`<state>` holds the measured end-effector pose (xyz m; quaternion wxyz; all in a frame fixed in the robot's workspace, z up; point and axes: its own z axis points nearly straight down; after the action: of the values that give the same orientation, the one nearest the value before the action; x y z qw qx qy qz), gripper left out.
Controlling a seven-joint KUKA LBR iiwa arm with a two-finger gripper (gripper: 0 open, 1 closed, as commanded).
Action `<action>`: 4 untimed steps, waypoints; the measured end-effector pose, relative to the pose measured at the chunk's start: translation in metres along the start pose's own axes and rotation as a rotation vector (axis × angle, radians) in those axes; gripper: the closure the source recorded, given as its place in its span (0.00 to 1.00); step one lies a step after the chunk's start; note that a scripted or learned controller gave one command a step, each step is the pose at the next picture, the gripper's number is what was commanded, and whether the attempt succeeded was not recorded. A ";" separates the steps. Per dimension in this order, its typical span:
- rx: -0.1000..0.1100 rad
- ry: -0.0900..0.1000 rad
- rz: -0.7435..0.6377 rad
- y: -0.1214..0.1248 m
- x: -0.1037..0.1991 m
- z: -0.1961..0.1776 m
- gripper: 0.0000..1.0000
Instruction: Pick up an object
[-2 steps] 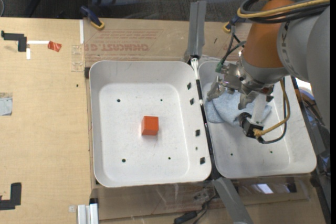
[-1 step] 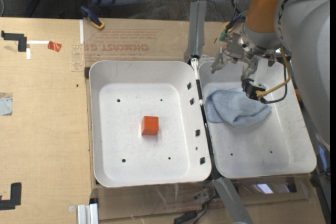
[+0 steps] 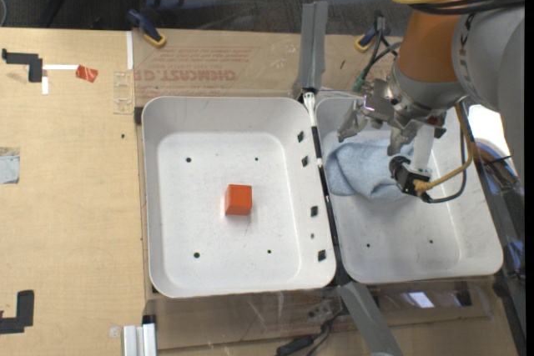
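— Item and place?
— Pale blue cloth [image 3: 360, 167], bunched at the far left of the right bin [image 3: 417, 250]; directly under the jaws [image 3: 377, 126], touching or nearly so.
— Jaws?
— Spread wide over the cloth's top edge; nothing seen between them.
— Other stock?
— Orange block [image 3: 239, 200], middle of left bin [image 3: 167, 204], well apart.

Block [image 3: 239, 200] sits mid left bin [image 3: 167, 263]; cloth [image 3: 359, 167] lies upper left in right bin [image 3: 467, 258], under gripper [image 3: 377, 129].

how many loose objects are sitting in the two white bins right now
2: a small orange-red cube in the middle of the left white bin, and a crumpled pale blue cloth in the right white bin. The cloth may hide more.
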<state>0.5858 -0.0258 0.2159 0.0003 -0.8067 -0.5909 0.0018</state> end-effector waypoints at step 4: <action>0.003 -0.004 0.189 0.016 0.000 -0.048 1.00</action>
<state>0.6016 -0.0306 0.2638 0.0000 -0.8589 -0.5122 0.0042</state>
